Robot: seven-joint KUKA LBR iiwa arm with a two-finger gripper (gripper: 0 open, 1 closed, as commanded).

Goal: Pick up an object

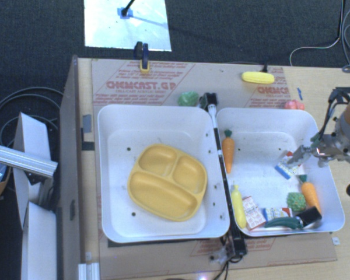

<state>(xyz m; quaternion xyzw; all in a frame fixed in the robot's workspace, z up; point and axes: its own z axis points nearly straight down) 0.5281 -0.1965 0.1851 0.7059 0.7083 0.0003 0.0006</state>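
My gripper (298,155) reaches in from the right, low over the right side of the right bin (262,118). Just below and left of its tip lies a small blue and white packet (285,170), very close to it; whether they touch is unclear. An orange carrot (310,193) and a green broccoli piece (296,201) lie beneath the gripper, nearer the front. Another carrot (228,147) rests against the bin's left wall. Along the front wall lie a yellow corn cob (238,206), a red and white packet (253,212), a green and white box (277,213) and a black item (309,216).
The left bin (114,156) holds a yellow divided plate (168,181). On the cardboard behind the bins lie a yellow banana (258,77), a green item (188,98) and a red item (294,104). A clamp (142,55) grips the far edge of the bench.
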